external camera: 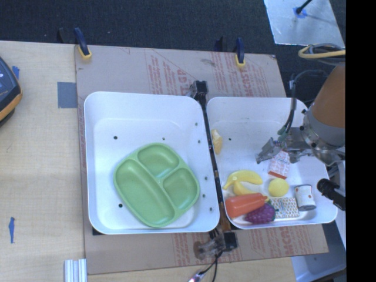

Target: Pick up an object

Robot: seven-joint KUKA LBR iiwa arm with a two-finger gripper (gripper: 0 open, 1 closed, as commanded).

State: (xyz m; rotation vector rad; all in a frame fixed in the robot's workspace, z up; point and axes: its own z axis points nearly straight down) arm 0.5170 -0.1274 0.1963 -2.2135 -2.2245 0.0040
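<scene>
The right bin holds several small items. A banana, a lemon, an orange carrot and purple grapes lie near its front. A small can and a checked pad sit at the front right. A pale yellow wedge rests against the left wall. My gripper hangs low over the bin's middle right, just above and left of a red-and-white packet. Nothing shows held in it.
The left bin holds a green divided plate. Blue clamps pin the cardboard base at the back. A black and yellow device sits at the far left edge. The back half of the right bin is bare.
</scene>
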